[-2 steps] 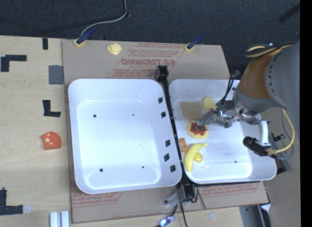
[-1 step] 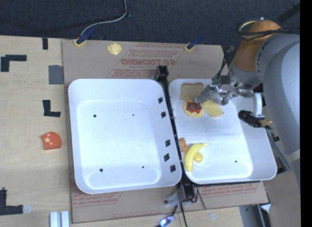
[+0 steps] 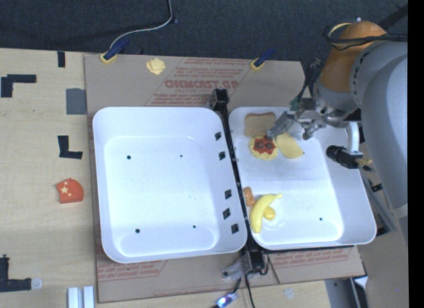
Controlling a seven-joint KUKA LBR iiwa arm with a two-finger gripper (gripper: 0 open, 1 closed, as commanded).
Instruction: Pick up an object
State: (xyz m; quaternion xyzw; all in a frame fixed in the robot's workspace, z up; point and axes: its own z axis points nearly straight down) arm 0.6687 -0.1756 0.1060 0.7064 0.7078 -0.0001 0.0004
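The grey two-finger gripper [image 3: 286,125] is hovering low over the right white bin [image 3: 344,234], fingers slightly parted and holding nothing — approach step — its tips just above the small round yellow tart with red topping [image 3: 264,148]; next, I judge, descending and closing squarely.

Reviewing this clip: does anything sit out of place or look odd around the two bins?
Two items lie outside the bins: a red strawberry-like toy on the bench left of the left bin, and a small yellow piece on the cardboard behind it. The other toy foods, including the banana, sit in the right bin. Nothing looks spilled or damaged.
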